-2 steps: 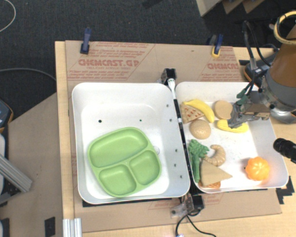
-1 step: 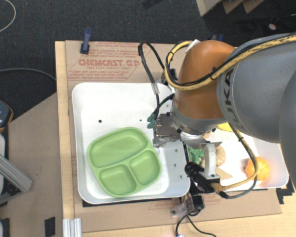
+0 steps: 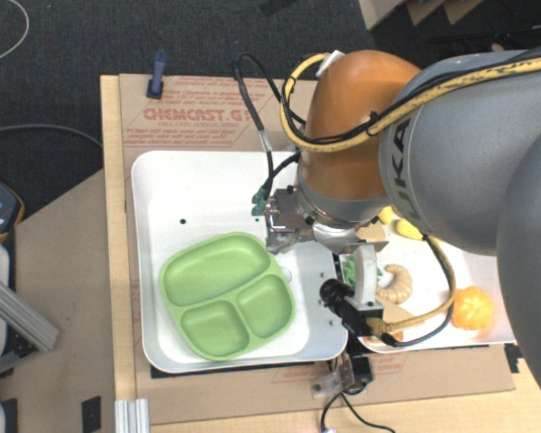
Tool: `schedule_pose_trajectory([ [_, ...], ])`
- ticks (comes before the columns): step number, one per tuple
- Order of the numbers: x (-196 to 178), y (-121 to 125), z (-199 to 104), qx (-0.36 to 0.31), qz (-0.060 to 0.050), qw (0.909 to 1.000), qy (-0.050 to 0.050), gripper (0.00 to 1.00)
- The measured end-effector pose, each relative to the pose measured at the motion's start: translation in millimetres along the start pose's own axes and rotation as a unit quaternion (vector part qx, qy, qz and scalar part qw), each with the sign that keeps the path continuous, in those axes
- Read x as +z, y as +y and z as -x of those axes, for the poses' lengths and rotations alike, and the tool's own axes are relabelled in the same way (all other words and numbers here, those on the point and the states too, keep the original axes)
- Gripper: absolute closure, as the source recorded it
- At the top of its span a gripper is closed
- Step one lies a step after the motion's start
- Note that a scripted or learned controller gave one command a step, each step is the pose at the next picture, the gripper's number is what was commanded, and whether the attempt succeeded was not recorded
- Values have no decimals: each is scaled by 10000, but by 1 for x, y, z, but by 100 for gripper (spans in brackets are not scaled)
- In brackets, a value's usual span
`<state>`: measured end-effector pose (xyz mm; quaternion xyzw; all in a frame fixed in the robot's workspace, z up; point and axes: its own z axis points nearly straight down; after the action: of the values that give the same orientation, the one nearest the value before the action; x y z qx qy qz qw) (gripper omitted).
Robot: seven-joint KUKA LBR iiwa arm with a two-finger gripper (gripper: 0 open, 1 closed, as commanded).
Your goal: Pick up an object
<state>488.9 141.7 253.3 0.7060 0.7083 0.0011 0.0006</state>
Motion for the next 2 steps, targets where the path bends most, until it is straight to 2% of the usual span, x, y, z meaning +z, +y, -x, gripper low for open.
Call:
schedule_pose_trajectory([
  [1, 73, 11, 70, 49, -53, 10000, -11, 100],
  [2, -29, 107, 92, 18, 78, 10000, -12, 100],
])
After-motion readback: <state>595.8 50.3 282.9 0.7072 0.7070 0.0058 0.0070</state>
